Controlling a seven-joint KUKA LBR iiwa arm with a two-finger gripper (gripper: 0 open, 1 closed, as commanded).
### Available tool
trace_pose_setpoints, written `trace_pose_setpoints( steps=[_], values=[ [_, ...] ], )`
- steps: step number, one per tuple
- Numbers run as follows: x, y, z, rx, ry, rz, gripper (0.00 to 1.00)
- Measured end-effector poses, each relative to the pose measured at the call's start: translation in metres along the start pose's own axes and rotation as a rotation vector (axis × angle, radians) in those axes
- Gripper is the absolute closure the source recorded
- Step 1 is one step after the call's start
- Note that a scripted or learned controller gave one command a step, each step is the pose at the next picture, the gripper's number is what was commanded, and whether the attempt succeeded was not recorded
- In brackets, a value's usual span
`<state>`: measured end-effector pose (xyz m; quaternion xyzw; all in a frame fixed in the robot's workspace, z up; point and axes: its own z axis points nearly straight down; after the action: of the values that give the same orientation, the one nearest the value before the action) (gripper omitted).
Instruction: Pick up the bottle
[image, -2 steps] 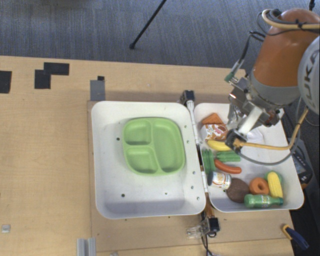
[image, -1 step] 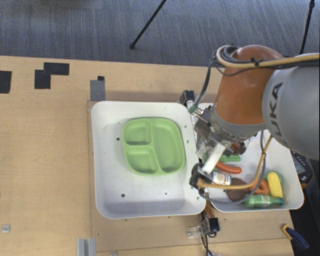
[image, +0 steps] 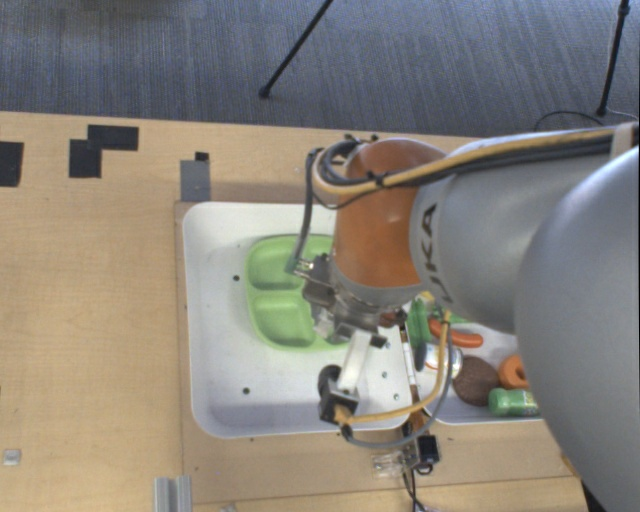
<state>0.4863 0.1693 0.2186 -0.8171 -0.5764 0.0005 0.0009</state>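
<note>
A small green cylinder (image: 512, 402) that looks like the bottle lies on its side near the front edge of the right bin (image: 470, 415). My gripper (image: 332, 318) hangs under the orange wrist band over the left bin (image: 215, 330), at the right edge of a green divided tray (image: 272, 290). The gripper is well to the left of the green cylinder, and the wrist hides most of it. A narrow green object (image: 416, 322) shows just right of the wrist, partly covered by the arm.
In the right bin lie an orange carrot-like piece (image: 462, 338), a brown round lump (image: 476, 379) and an orange ring (image: 513, 372). The grey arm covers most of that bin. Bare white floor shows in the left bin's front left.
</note>
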Motion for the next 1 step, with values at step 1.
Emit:
trace_pose_setpoints(
  steps=[1],
  values=[
    [0.0624,-0.0221,-0.0383,-0.002,0.001,-0.066,1.0]
  ],
)
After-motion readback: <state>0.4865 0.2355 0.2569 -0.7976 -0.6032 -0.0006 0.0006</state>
